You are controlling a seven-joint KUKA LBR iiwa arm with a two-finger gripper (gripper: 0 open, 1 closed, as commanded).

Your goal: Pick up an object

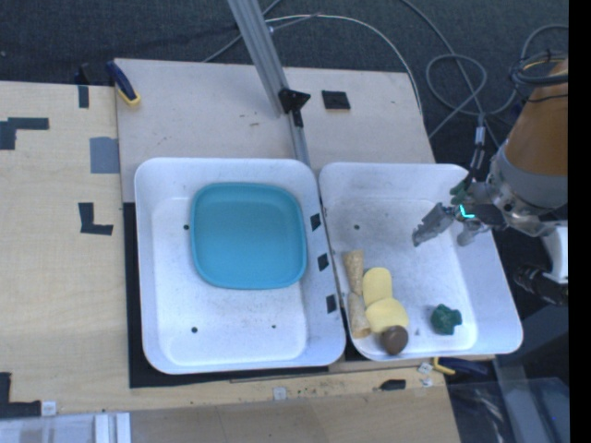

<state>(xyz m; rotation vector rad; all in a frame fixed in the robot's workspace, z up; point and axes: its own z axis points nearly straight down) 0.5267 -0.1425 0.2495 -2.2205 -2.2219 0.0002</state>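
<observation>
White bins [157, 340], blue plate [247, 235], pincer [447, 231] open

Even, fairly bright light falls from above, and shadows are soft. The left bin [157, 247] casts a narrow dark shadow along its left and front edges onto the surface [55, 266]. The blue plate [247, 235] shows a mild, glare-free sheen. The right bin [406, 183] looks washed out, nearly overexposed. Overall the picture is slightly soft and grainy, and the arm [540, 146] at the right edge is blurred.
</observation>
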